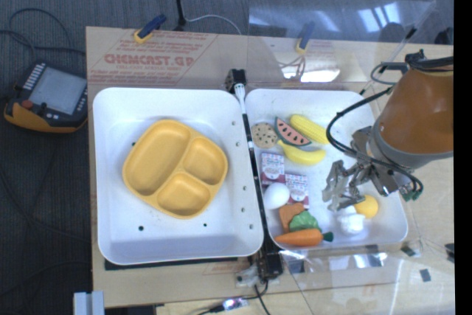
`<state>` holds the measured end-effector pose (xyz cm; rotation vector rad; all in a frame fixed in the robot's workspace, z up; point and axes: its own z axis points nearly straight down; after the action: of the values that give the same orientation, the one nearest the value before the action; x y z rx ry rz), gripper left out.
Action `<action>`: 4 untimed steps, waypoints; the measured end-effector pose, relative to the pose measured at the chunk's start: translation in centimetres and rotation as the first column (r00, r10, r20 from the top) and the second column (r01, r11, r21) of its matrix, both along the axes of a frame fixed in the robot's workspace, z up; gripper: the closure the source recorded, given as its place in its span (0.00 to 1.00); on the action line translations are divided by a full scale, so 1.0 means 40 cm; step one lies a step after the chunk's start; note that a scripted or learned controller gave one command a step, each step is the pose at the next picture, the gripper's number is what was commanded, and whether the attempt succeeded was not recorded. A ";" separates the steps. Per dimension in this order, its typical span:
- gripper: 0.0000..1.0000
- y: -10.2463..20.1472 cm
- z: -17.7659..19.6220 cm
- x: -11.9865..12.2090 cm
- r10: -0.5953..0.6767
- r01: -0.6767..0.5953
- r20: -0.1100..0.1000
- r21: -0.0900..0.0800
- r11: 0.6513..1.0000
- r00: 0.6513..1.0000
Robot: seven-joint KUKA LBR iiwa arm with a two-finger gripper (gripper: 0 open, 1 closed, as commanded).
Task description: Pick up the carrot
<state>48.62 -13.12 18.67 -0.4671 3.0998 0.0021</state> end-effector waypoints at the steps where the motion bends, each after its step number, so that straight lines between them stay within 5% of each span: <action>1: 0.00 -0.001 -0.003 -0.002 0.000 0.000 -0.003 0.001 1.000 1.000; 2: 0.00 0.205 0.024 0.054 -0.008 0.008 -0.002 0.003 1.000 1.000; 3: 0.00 0.289 -0.009 0.035 0.206 -0.206 -0.007 0.001 0.979 0.979; 4: 0.00 0.411 -0.050 0.089 0.234 -0.234 -0.013 -0.025 0.972 0.972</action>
<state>52.16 3.33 16.65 -0.8331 3.0368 -0.0356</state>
